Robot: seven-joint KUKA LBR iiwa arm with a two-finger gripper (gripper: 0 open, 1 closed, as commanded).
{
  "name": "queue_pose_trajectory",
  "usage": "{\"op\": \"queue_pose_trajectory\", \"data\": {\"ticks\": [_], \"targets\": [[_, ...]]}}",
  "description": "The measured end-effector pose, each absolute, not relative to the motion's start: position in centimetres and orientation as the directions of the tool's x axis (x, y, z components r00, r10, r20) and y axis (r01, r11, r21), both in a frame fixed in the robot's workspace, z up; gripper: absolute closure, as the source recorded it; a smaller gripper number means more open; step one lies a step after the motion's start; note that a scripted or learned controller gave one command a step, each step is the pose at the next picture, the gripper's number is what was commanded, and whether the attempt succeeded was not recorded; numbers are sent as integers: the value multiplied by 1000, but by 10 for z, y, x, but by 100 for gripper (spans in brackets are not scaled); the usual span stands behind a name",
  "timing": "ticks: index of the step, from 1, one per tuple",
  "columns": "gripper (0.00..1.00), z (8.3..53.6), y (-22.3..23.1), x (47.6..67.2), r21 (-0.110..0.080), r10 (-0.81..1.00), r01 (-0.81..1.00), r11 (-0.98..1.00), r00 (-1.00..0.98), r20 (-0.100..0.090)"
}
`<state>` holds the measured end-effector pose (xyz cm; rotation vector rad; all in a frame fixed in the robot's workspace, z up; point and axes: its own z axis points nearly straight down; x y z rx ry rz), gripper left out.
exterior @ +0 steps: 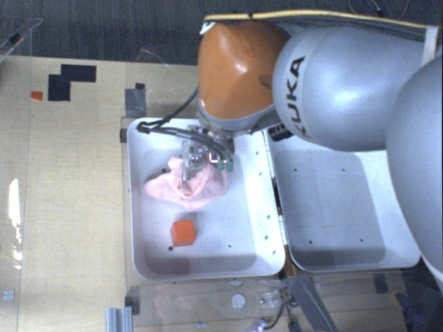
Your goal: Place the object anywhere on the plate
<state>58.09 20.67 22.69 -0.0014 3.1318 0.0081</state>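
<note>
The grey arm (346, 81) reaches in from three o'clock, its orange band (235, 64) hanging over the twelve o'clock end of the left bin (138, 254). Below the band the gripper (197, 168) points down into a crumpled pink cloth (185, 185), which lies in the upper middle of that bin's floor. The fingers (188, 170) sit narrow and buried in a raised fold of the cloth, so that pink fabric appears pinched up between them, while the rest of the cloth rests spread on the bin floor toward nine o'clock and four o'clock of the gripper. A black cable (166, 120) loops from the wrist toward the bin's ten o'clock corner. At six o'clock from the cloth, apart from it, a small orange block (183, 233) rests flat on the bin floor. The right bin (387, 258) lies just beside the left one at three o'clock, their rims nearly touching, and the arm covers much of its upper part. Both bins sit on a pale wooden worktop (62, 206), which carries black square marks (69, 80) and a small orange mark (37, 96) near its ten o'clock corner.
</note>
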Motion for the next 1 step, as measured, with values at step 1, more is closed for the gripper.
{"op": "queue_pose_trajectory", "data": {"ticks": [1], "targets": [[0,227,207,581,5,-1,-1,1000,-1000,-10]]}}
